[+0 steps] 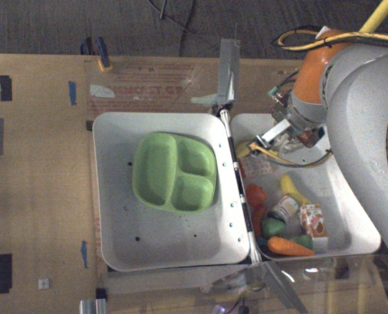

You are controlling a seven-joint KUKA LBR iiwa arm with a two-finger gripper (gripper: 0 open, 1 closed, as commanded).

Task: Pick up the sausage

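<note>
The grey arm's gripper (269, 138) hovers low in the right bin (351, 241), upper right of frame; I cannot tell its jaws' state. The likely sausage (258, 216), reddish, lies lower among toy food. Approach stage: it must shift down-frame.

Gripper (262, 142) is down in the right bin (351, 201), up by its far-left corner. Toy food's piled nearer the camera from the fingers: carrot (290, 246), tomato (256, 194), small can (284, 209). Green divided plate (175, 171) sits off left in the other bin (115, 195).
</note>
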